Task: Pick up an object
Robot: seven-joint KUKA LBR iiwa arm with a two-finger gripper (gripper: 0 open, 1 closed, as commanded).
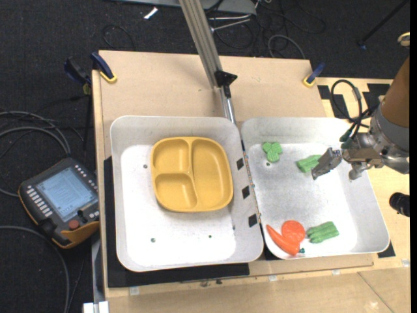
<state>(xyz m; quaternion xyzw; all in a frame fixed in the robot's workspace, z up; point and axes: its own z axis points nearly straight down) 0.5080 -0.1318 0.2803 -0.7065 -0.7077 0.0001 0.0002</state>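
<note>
Divided tray (192, 173) sits in left bin (130, 240); right bin (365, 227) holds four toys: two (272, 150) (307, 163) toward the back, two (290, 235) (322, 231) at front; gripper (339, 163) over right bin.

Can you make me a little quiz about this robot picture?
1. Which bin holds the yellow divided plate, by the picture's sides?
2. True or false: the gripper is above the right bin.
3. What lies touching the orange-red toy: A) green toy, B) plate?

Key: 1. left bin. 2. True. 3. A.
</note>
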